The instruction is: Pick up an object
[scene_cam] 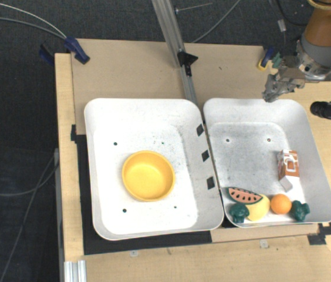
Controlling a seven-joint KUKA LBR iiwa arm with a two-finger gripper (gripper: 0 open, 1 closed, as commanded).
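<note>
Objects for picking sit bunched along the lower edge of the right bin (236, 113), in the lower right of the frame: a watermelon slice (246, 195), a yellow lemon-like piece (260, 208), an orange (280, 204), two dark green broccoli-like pieces (239, 212) (299, 210), and a small orange-and-white carton (288, 164) a little above them, near the bin's right wall.

We note the gripper (273, 93) at the upper right, over the far rim of that bin, well apart from every object. It carries nothing. Whether it is spread or pressed together we cannot tell at this size.

Our judgement on the step in hand: the approach has barely begun. The carton looks the easiest target, since it stands apart from the cluster and offers flat sides. We would come straight down over it, jaws across its narrow width, keeping off the sloped wall. The fruit pieces touch or nearly touch one another, so a descent there risks nudging a neighbour or closing on two.

Materials:
- Bins: white, shallow, rounded corners, speckled floors, likely hard plastic.
- Fruit: smooth, rounded, probably toy plastic; the orange may roll.
- Left bin (104, 113): holds a yellow bowl (148, 175), round and glossy, alone at the middle.
- Bench (130, 69): tan board.
</note>
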